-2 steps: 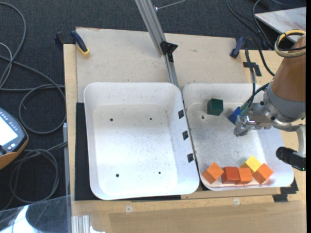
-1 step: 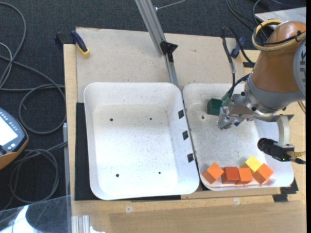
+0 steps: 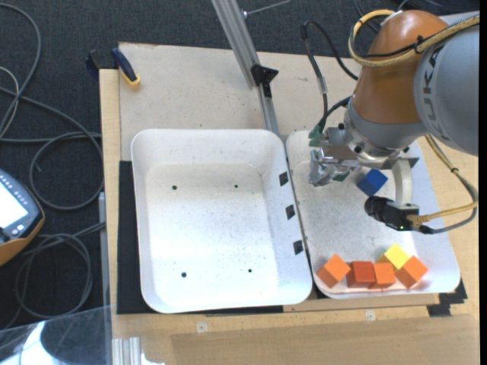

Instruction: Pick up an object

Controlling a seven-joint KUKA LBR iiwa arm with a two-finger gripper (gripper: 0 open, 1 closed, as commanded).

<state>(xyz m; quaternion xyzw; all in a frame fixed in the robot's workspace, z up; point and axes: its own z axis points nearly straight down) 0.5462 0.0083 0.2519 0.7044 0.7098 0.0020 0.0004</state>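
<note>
My gripper (image 3: 329, 172) hangs over the upper part of the right bin (image 3: 335, 219), close to its left wall. A blue block (image 3: 373, 182) lies just to the gripper's right, partly hidden under the wrist. Along the bin's front edge sit several blocks in a row: an orange one (image 3: 333, 271), a darker orange-red one (image 3: 363, 273), another orange one (image 3: 412, 271), and a yellow one (image 3: 396, 255) just behind them. I see nothing held in the gripper.
The left bin (image 3: 152, 204) sits beside the right one, sharing a raised wall with black tabs (image 3: 290, 211). A metal pole (image 3: 243, 44) slants across the back of the bench. A black cable (image 3: 392, 211) trails from the wrist over the right bin.
</note>
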